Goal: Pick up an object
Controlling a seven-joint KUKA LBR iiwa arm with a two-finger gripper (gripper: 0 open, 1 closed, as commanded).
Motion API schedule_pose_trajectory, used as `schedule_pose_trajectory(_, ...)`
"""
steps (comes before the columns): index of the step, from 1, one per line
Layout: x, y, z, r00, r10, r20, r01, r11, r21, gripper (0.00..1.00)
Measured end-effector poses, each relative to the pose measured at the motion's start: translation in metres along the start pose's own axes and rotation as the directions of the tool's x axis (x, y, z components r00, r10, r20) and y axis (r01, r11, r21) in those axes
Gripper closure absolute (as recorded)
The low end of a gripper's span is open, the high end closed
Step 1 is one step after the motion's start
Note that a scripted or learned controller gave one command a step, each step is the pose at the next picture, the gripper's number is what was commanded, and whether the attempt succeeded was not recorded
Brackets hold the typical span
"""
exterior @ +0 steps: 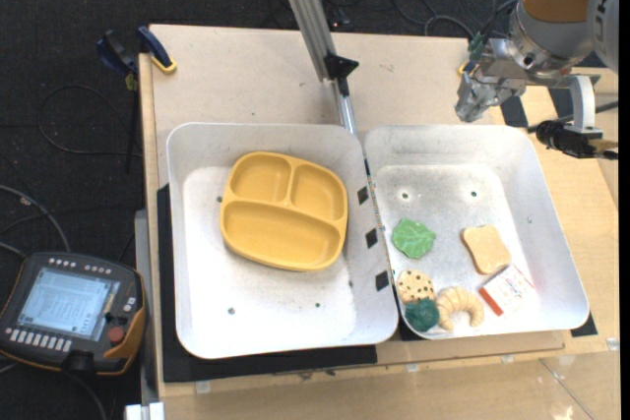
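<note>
Metal two-finger gripper point(474, 103) hovering past right white bin's point(551, 211) far rim; jaw state impossible to tell. Near end: green leaf-shaped toy point(413, 238), tan bread slice point(486, 249), pale croissant point(461, 307).

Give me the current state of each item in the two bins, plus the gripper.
Gripper: raised over the bench beyond the right bin's far edge, holding nothing.
Yellow divided plate: upright in the left bin, compartments bare.
Green lettuce leaf: lying flat in the right bin.
Bread slice: flat, apart from the others.
Cookie: flat, near front rim.
Croissant: resting by the dark green piece.
Red-and-white packet: lying flat.
</note>
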State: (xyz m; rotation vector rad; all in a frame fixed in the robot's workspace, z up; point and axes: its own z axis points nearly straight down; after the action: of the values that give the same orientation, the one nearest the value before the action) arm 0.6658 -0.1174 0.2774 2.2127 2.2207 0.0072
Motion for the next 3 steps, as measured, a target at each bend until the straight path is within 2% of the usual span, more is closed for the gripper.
schedule_pose_trajectory(1, 0.047, -0.02, -0.005, 1.0, -0.003, -0.004, 0.003, 1.0, 0.008, 1.0)
schedule_pose_trajectory(2, 0.095, -0.042, 0.014, 1.0, -0.003, -0.003, 0.003, 1.0, 0.011, 1.0)
schedule_pose_trajectory(3, 0.141, -0.065, 0.01, 1.0, -0.004, -0.003, 0.004, 1.0, 0.01, 1.0)
